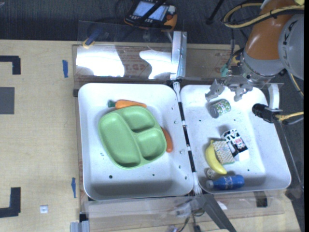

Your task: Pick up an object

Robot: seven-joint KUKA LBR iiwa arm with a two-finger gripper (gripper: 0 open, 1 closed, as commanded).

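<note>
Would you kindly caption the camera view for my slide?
Gripper open above a small can in the right bin.

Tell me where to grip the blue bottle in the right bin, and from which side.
Grip the blue bottle across its middle, coming straight down from above. It lies on its side along the right bin's near wall, so only a grip across its narrow width looks workable. The banana's end sits close behind, so one finger may have little room.
</note>
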